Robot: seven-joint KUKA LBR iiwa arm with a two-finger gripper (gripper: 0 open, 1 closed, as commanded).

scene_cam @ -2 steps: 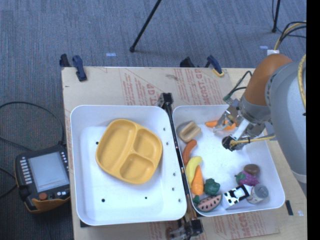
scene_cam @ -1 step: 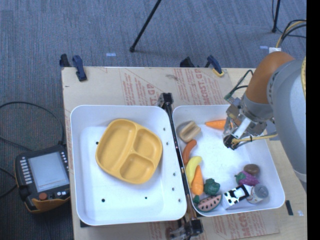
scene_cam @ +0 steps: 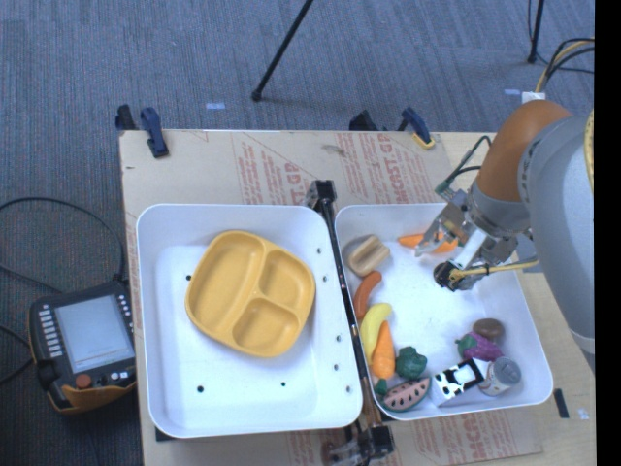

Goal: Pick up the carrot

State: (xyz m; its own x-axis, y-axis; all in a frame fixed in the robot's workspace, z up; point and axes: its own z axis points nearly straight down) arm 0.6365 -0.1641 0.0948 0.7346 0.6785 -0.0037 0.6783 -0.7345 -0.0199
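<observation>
**Operator:** Where is the carrot?

**Spotter:** Your orange, tapered plastic carrot (scene_cam: 384, 349) lies in the right-hand shallow white bin (scene_cam: 532, 330). It is well apart from the two-finger gripper (scene_cam: 439, 244), down and to its left in your view, by the bin's left wall. Its thin end points up towards the gripper's side of the bin. A yellow toy banana (scene_cam: 374, 323) touches its left side and a dark green lumpy toy vegetable (scene_cam: 410, 362) sits just to its right.

**Operator:** And the gripper?

**Spotter:** It hangs over the upper part of that bin. A slim orange piece (scene_cam: 411, 240) pokes out on its left. You can't take that as a grasp: I cannot tell whether the gripper is clenched or released. A tan toy bun (scene_cam: 367, 253) lies further left of the gripper, and a yellow compartment plate (scene_cam: 250, 292) rests in the other bin.
</observation>
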